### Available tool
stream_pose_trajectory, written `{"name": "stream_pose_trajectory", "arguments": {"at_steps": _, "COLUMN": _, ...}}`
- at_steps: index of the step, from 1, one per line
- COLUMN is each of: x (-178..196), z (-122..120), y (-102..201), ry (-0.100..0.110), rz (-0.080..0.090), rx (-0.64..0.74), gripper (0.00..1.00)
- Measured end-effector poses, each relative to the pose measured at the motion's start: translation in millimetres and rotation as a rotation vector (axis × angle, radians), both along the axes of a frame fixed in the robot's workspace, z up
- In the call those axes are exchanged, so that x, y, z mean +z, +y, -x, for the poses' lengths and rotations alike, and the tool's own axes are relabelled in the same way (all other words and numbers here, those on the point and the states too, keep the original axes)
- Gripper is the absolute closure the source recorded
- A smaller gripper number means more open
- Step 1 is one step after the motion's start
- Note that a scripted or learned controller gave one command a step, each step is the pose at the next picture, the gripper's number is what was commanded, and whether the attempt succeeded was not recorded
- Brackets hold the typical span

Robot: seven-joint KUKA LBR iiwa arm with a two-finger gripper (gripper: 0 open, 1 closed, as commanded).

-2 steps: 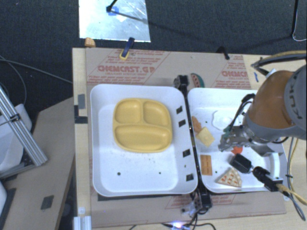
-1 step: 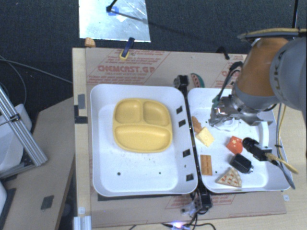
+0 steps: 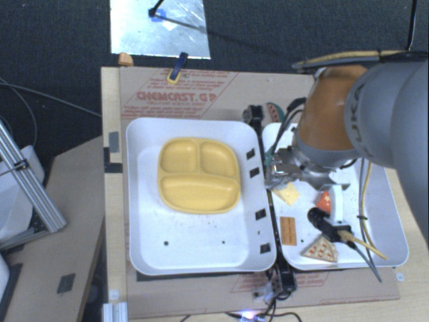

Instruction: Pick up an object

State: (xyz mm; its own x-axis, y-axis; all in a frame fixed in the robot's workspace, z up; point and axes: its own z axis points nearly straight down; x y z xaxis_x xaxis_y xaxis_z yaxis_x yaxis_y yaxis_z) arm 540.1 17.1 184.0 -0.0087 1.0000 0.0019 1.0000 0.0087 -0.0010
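My gripper point(image 3: 277, 172) is low over the left side of the right bin point(image 3: 395, 240), close to the wall between the two bins. Just below it in the view lies a pale yellow cheese-like wedge point(image 3: 289, 194). A red piece point(image 3: 324, 202) lies to the right of the wedge, partly hidden by the arm. Toward the bin's front lie an orange rectangular cracker point(image 3: 287, 231) and a pizza-slice toy point(image 3: 320, 251). The large grey and orange arm hides much of this bin.
The left bin point(image 3: 201, 247) holds a yellow divided plate point(image 3: 199, 174) in its back half. A small striped, watermelon-like piece point(image 3: 271, 110) peeks out at the right bin's back edge. A shiny metal sheet point(image 3: 159, 17) lies beyond the bench.
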Motion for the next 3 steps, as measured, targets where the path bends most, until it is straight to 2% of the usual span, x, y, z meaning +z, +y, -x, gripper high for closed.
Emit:
{"name": "stream_pose_trajectory", "arguments": {"at_steps": 1, "x": 1, "z": -42, "y": 73, "ry": -0.007, "rz": 0.001, "rx": 0.001, "gripper": 1.0}}
{"name": "stream_pose_trajectory", "arguments": {"at_steps": 2, "x": -56, "z": -30, "y": 183, "ry": 0.001, "rz": -0.002, "rx": 0.005, "gripper": 1.0}}
{"name": "stream_pose_trajectory", "arguments": {"at_steps": 3, "x": -98, "z": 13, "y": 158, "ry": -0.017, "rz": 0.0, "rx": -0.01, "gripper": 1.0}}
